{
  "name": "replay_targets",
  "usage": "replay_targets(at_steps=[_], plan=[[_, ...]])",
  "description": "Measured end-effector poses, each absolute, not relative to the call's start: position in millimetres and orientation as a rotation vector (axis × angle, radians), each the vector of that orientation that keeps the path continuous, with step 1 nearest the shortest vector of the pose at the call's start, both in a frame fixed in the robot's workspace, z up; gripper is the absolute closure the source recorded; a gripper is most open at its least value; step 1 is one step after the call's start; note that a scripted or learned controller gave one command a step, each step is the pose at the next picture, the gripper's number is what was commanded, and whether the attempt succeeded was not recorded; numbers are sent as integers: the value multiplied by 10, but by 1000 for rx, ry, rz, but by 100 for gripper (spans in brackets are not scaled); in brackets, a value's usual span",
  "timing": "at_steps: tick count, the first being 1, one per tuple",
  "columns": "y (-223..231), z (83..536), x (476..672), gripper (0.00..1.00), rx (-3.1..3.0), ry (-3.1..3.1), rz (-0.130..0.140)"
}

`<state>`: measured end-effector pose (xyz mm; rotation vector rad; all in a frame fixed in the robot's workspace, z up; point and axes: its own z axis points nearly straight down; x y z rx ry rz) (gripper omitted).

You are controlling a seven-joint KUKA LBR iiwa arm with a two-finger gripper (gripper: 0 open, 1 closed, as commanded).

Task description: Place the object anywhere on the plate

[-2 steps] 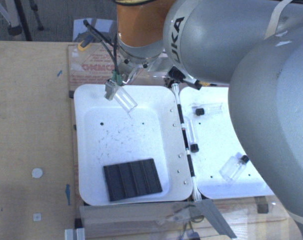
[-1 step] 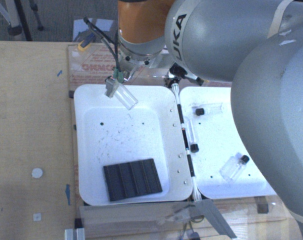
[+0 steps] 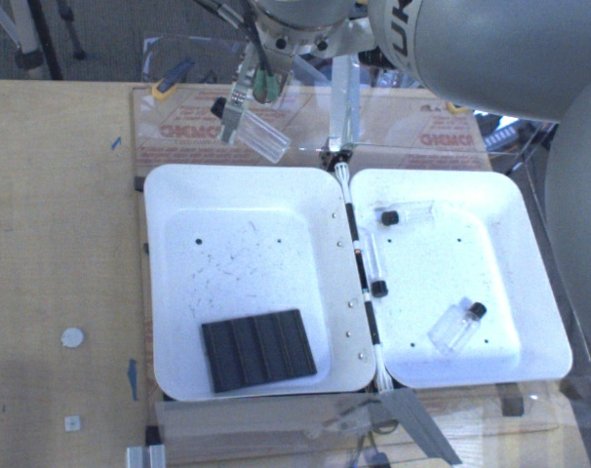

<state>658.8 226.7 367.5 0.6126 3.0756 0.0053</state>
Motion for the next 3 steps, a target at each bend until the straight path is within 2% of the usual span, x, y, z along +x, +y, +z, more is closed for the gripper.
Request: replay_targets(at_steps=[1, 2, 3], plan=[[2268, 2896, 6581, 100, 565, 3088, 3], [2238, 2299, 6600, 100, 759, 3048, 2], [2230, 2121, 6515, 100, 685, 3066, 1]])
